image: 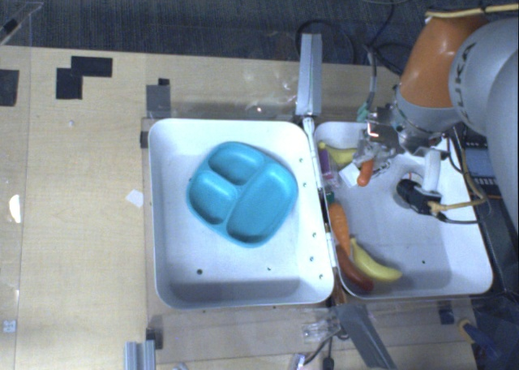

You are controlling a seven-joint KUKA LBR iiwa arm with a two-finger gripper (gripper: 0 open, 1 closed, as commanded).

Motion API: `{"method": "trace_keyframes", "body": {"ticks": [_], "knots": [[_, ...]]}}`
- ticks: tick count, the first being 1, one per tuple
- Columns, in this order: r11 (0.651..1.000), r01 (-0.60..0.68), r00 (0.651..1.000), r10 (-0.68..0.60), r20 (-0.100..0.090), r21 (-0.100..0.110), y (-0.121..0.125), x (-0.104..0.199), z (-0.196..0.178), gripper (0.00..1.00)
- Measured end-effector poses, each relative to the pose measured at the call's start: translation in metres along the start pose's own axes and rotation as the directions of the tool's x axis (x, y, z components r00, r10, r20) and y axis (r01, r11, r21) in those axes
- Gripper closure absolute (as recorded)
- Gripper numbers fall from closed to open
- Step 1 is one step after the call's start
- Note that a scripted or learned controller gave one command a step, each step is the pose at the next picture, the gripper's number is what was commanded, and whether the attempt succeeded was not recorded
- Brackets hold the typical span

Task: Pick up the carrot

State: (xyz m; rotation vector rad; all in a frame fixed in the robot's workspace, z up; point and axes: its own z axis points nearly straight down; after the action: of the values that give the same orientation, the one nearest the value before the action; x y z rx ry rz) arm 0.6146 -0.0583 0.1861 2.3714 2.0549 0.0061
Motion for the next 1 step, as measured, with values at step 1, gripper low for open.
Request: {"method": "trace_keyframes", "body": {"ticks": [1], "knots": [[0.977,0.212,0.977,-0.212,-0.001,0.002,-0.0983,0.0217,0.0007,1.00]]}}
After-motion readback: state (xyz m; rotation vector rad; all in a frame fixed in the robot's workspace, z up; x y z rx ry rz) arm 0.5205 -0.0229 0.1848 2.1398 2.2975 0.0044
